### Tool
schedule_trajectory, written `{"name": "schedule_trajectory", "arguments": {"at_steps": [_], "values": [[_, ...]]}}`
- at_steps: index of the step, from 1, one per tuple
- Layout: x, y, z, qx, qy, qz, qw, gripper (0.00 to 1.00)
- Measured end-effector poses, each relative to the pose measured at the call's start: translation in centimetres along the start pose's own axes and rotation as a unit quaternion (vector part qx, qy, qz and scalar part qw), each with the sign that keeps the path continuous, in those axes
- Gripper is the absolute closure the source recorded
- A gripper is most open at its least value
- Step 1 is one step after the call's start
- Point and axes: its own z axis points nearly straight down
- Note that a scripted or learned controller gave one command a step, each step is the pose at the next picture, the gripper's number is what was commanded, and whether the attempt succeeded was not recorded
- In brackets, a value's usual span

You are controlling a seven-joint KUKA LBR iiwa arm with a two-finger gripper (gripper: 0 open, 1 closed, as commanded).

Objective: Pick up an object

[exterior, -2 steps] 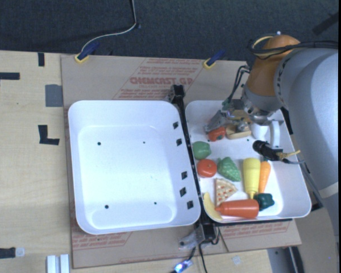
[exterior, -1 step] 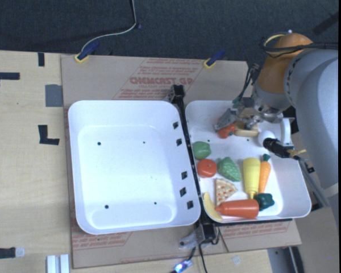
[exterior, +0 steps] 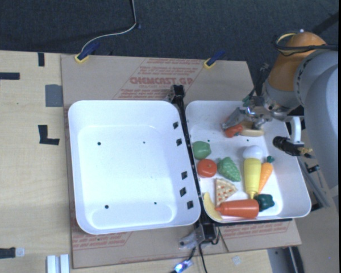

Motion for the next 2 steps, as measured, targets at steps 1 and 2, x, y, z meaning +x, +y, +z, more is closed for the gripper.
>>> {"name": "schedule_trajectory", "arguments": {"at_steps": [1, 2], "values": [[0.2, 0.1, -1.0, -0.001, -0.001, -0.002, 1.0, 1.0], [3.0, 0.0, -13.9, -0.005, -0.006, -0.002, 1.0, 1.0]]}}
